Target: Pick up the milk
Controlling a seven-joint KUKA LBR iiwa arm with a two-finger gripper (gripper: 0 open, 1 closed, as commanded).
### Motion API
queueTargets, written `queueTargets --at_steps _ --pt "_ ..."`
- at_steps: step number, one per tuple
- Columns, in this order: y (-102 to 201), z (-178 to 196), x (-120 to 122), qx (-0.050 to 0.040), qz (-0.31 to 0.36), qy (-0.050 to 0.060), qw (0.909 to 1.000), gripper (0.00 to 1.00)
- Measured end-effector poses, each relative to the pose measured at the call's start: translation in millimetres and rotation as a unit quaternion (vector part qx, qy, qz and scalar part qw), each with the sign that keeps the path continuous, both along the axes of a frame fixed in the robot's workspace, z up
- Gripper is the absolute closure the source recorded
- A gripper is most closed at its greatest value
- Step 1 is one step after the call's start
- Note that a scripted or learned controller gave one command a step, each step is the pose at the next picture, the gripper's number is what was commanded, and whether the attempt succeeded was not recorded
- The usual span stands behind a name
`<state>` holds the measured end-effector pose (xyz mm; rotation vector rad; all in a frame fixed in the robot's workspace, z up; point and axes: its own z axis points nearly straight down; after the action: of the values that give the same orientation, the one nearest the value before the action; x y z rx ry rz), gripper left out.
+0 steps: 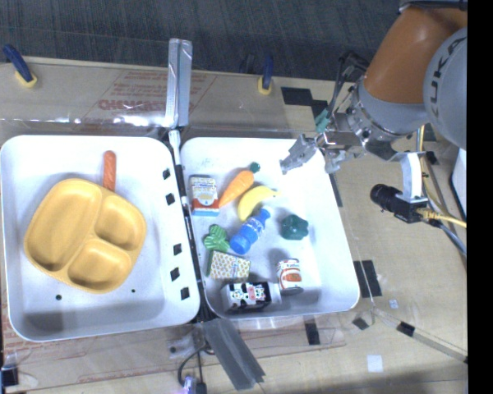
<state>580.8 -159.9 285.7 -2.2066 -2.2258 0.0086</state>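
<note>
Milk (247, 295), small cow-patterned carton, lies on side at near edge of right bin (338, 245), just beside orange-labelled can (290, 276) and below patterned packet (229, 265). Claw (311, 156) hangs over bin's far right corner, well apart from milk; whether spread or pressed together, cannot tell. Carrot (237, 186), banana (255, 199), blue bottle (251, 231) cluster mid-bin. Left bin (16, 302) carries yellow divided plate (85, 232).

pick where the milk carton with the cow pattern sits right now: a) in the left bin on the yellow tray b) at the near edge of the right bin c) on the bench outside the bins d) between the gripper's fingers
b: the milk carton lies on its side at the near edge of the right bin, beside the small can, with the gripper up at the bin's far right corner.
</note>
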Motion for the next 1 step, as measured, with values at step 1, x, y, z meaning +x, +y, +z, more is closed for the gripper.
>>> queueTargets --at_steps 1 --pt "-12.7 -144.0 -67.8 0.0 -0.136 0.001 0.9908 0.0"
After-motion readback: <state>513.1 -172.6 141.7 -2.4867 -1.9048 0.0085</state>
